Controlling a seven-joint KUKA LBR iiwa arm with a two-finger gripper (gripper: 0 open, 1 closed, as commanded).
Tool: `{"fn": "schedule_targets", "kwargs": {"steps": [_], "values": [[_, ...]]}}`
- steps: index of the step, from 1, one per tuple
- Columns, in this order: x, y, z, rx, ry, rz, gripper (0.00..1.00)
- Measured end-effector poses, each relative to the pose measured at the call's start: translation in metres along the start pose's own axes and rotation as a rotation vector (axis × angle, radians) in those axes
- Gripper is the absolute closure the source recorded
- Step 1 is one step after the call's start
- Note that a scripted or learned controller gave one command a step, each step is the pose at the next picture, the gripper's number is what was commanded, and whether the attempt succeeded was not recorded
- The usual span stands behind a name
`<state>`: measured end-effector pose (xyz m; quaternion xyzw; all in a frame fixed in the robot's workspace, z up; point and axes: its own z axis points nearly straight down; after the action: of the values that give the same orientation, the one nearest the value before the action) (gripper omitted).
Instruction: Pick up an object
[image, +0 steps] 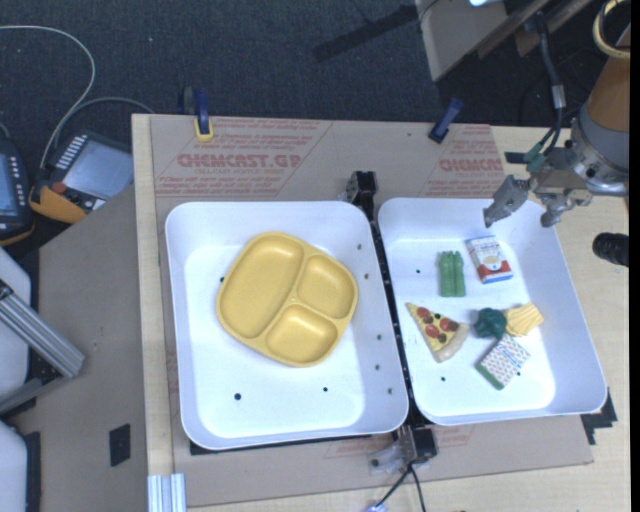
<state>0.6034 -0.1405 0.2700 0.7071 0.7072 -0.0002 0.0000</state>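
1. The left white shallow plastic bin (190, 300) holds a yellow three-compartment plastic plate (287, 297), lying flat near its middle.
2. The right white shallow plastic bin (570, 330) holds the small objects: a green bundle like toy asparagus (452, 273) towards the far side, and a toy pizza slice with red dots (438, 330) nearer.
3. Right of these lie a small red-and-white carton (488, 258), a dark green lumpy toy (489, 322) touching a yellow ridged piece (524, 319), and a patterned green-edged block (502, 360).
4. The grey two-finger gripper (528, 204) hangs over the bin's far right corner, fingers spread apart with nothing between them, just beyond the carton.
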Motion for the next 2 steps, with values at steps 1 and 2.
{"fn": "schedule_targets", "kwargs": {"steps": [1,2], "values": [[-0.008,-0.007,0.053,0.006,0.001,0.001,0.00],[-0.003,0.001,0.111,0.007,0.002,-0.001,0.00]]}}
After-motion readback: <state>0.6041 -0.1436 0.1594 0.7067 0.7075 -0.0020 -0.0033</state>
